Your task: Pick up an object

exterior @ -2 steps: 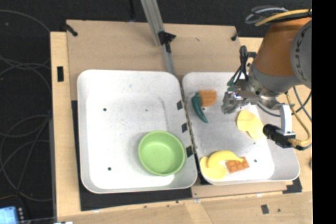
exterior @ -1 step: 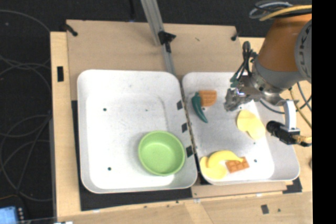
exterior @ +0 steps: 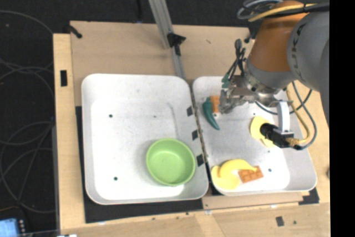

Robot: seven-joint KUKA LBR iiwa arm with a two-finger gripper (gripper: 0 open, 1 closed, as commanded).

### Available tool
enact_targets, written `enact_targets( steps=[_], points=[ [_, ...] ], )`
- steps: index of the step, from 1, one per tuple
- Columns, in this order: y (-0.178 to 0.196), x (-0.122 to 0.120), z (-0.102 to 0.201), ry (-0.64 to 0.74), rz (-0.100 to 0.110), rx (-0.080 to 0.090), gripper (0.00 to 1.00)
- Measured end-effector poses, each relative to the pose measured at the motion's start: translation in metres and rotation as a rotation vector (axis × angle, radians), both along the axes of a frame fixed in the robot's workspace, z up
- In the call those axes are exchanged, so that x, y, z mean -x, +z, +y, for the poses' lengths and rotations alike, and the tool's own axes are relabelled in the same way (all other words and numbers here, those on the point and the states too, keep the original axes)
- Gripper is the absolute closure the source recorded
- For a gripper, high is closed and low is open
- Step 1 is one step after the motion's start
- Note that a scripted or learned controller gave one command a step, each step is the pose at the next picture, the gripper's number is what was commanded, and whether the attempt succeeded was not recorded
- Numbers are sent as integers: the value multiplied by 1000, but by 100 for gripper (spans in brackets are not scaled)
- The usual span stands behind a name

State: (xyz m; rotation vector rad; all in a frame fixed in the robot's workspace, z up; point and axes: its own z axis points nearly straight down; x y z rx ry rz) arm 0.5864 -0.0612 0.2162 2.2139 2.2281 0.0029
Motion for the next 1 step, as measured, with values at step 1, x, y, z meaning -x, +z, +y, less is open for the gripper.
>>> enact_targets(
  steps=[1],
  points=[
    [-2, -22, 51, 1, 0, -1, 100]
  ],
)
